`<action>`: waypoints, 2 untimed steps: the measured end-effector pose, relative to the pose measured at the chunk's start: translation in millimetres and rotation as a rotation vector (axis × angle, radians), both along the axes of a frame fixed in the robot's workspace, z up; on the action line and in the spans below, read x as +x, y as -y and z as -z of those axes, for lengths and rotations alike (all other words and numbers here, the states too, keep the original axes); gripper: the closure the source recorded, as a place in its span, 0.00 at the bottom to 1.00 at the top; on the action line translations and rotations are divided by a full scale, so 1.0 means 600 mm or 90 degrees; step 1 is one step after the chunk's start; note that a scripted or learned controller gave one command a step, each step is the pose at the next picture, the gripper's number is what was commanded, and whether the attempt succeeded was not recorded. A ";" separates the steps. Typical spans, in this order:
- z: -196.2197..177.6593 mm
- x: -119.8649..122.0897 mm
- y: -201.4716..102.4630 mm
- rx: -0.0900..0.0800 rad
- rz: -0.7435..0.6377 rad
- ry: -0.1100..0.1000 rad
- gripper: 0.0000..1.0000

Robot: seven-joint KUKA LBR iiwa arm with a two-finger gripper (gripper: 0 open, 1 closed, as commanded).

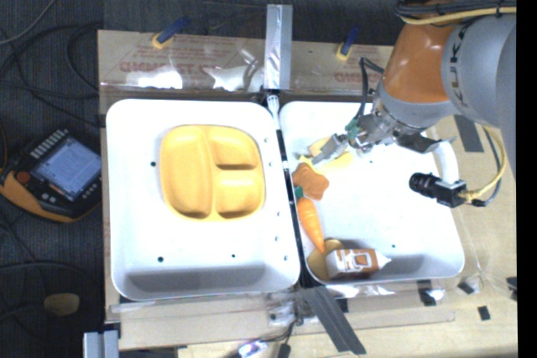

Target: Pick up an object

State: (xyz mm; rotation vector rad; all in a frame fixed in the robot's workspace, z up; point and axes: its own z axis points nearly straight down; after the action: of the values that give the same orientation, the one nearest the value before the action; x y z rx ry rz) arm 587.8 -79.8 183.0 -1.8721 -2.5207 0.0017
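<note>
Objects for picking lie along the left wall of the right shallow white bin (436,256): a small orange block-shaped piece (311,180) near the wall's middle, a long orange plastic carrot (311,222) just below it pointing toward 5 o'clock, and a small carton with an orange and white label (357,262) lying on its side in the bin's lower left corner, against a pale round item that is partly hidden. The end effector (329,148) of the grey arm with the orange band (436,63) reaches in from 3 o'clock and sits low in the upper left part of that bin. The orange block lies just beside its tip at about 7 o'clock, the carrot farther along the same direction, and the carton well apart toward 6 o'clock. A pale yellowish shape sits right at the tip; whether it is gripped, and whether the end effector is wide or narrow, I cannot tell. The left shallow white bin (134,264) holds a yellow plastic divided tray (211,171) with three compartments. Both bins rest on the table (126,46)
</note>
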 end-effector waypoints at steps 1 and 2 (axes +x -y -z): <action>0.001 -0.018 -0.045 0.001 0.030 -0.001 0.00; 0.148 0.051 0.031 -0.002 -0.072 0.004 0.00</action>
State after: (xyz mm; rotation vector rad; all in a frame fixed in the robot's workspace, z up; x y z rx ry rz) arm 618.3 -98.3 94.4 -1.7305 -2.6272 -0.0004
